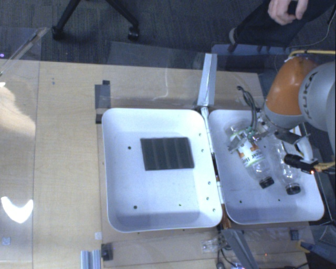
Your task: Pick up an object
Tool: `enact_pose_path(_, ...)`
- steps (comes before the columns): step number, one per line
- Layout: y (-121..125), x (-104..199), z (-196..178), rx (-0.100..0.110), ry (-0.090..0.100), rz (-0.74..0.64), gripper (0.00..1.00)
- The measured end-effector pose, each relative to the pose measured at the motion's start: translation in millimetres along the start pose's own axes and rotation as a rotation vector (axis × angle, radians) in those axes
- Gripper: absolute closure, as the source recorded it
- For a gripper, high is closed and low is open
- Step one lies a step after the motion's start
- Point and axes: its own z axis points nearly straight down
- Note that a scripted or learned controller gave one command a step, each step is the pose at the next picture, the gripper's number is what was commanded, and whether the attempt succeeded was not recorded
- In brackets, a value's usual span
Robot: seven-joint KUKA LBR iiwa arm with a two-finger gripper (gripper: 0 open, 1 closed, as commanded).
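Note:
Two clear plastic bottles lie in the right bin (247,210). One bottle with an orange-and-white label (253,158) points its black cap toward the bin's front. The second bottle (287,174), also black-capped, lies just to its right. My gripper (244,136) hangs low over the far end of the labelled bottle, at or very near its base. The grey arm with its orange band (286,89) comes in from the right above it. A dark ribbed rectangular pad (167,153) lies flat in the middle of the left bin (157,215).
A metal divider post (206,79) stands at the back between the two bins. A black part with an orange tip (302,164) juts out over the right bin's right side. A person's hand (286,10) shows beyond the bench at the top.

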Motion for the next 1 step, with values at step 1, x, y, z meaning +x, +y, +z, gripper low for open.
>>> enact_pose_path(1, 15.2, 71.9, -87.6, -0.009, -0.002, 0.024, 1.00)
